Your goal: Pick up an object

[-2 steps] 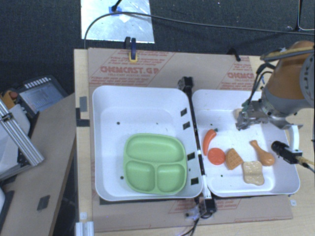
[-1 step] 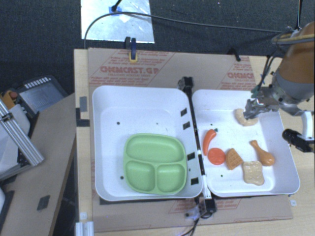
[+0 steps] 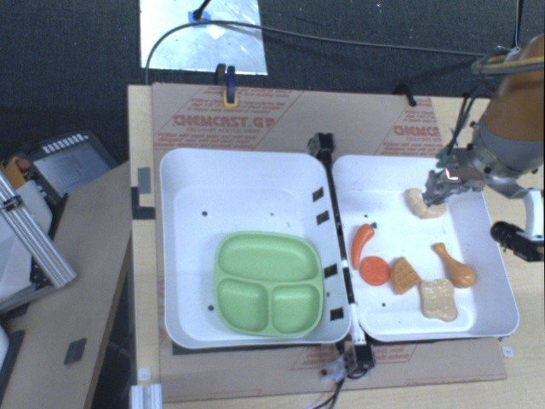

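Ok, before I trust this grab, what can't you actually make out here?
- Gripper fingers: too small and blurred in the camera view to tell open or shut.
- Pale food piece: top hidden under the gripper, so contact is unclear.
- Arm: cut off by the right edge.

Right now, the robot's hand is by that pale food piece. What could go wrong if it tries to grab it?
The gripper sits at the edge of the pale toy food, not over its middle, so it might clip one end and the piece could slip away. That piece also lies near the back wall of the right bin, so a nudge could push it against the wall. The other toys, like the drumstick, lie well apart and look safe.
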Action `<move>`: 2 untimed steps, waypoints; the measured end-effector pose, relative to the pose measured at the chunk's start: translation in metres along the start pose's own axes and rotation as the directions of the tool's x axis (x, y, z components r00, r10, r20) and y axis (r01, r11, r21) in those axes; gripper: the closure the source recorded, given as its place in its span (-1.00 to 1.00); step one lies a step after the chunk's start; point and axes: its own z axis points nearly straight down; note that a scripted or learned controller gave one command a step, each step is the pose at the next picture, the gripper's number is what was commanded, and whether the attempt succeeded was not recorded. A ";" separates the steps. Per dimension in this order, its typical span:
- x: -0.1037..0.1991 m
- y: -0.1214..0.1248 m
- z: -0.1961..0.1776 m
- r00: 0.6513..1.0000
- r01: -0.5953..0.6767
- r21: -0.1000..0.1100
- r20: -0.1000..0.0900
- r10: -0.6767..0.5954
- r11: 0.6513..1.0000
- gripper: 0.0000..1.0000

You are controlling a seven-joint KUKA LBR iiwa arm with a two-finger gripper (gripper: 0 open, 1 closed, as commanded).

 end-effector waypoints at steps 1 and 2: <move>0.053 0.020 -0.003 1.000 0.004 -0.001 -0.002 -0.004 1.000 1.00; 0.110 0.027 -0.011 1.000 0.005 0.000 -0.002 -0.005 1.000 1.00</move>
